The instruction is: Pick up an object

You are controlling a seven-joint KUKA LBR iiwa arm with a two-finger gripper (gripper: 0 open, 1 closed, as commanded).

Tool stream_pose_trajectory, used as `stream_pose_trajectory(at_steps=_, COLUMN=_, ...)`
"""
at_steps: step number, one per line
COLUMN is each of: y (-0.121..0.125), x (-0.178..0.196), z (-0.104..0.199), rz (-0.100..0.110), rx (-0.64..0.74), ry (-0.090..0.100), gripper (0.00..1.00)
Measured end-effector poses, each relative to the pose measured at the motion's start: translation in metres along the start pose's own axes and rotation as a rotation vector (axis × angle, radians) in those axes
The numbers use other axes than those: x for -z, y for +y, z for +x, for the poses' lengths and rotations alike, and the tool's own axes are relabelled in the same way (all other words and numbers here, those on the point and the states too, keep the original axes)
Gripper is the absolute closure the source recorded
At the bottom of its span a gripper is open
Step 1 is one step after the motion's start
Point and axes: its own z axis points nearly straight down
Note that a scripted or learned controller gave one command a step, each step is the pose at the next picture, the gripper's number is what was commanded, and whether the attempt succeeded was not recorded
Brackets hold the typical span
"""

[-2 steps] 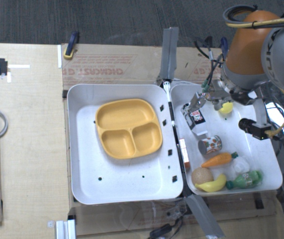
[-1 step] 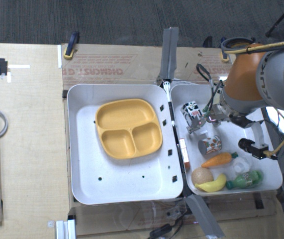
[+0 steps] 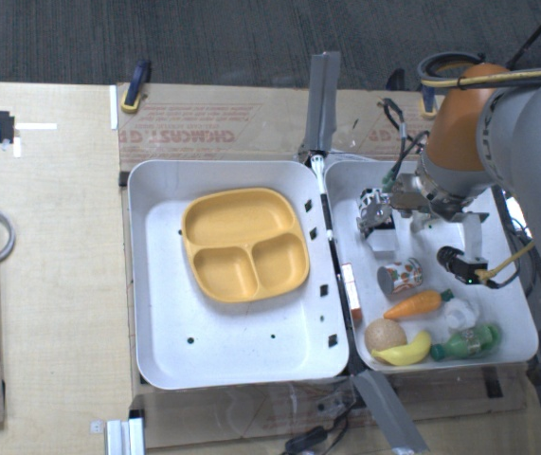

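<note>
My gripper (image 3: 376,224) hangs low over the upper left part of the right bin (image 3: 349,218), the arm coming in from the right. Just below it lies a small whitish block (image 3: 385,245); I cannot see whether the two touch. Nearer the front of that bin are a small printed can (image 3: 402,277), an orange carrot (image 3: 414,303), a tan round piece (image 3: 385,334), a yellow banana (image 3: 405,352) and a green bottle (image 3: 464,342).
The left bin (image 3: 147,282) holds a yellow three-part plate (image 3: 244,245). A clear crumpled thing (image 3: 461,313) lies by the carrot's leafy end. A grey post (image 3: 323,102) stands behind the wall between the bins. Cables hang from the arm over the right bin.
</note>
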Motion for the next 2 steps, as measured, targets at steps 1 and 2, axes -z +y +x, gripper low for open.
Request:
stream_pose_trajectory(at_steps=1, y=0.0, x=0.01, z=-0.001, rz=-0.001, rx=0.001, ry=-0.001, gripper=1.0)
stream_pose_trajectory(at_steps=2, y=-0.038, x=0.099, z=0.038, rz=0.0, rx=0.003, ry=-0.001, gripper=1.0)
